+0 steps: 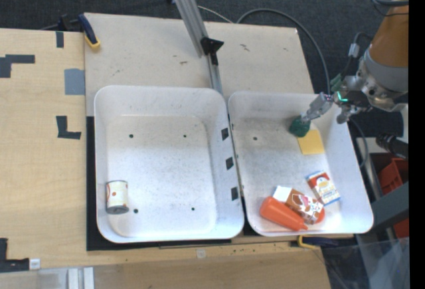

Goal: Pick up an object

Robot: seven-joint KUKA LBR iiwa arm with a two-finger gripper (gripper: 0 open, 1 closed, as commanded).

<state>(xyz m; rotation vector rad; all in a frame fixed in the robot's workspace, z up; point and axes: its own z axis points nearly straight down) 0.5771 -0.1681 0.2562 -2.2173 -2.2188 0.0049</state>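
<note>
My gripper [313, 112] reaches into the right bin [265, 108] from the right, at its upper right part. A small dark green object [299, 126] lies right at the gripper's tip, touching or nearly touching it. A flat yellow piece [311, 143] lies just below the green object. Farther down in the same bin are an orange cone-shaped item [279, 213], a red and white packet [305, 205] and a small carton [323, 188]. A small can [117, 196] stands in the left bin's lower left corner.
The left bin [159, 98] adjoins the right one along a shared middle wall. A slanted metal pole [189, 5] comes down to the bench behind the bins. A black cable [279, 14] arcs over the bench toward the arm.
</note>
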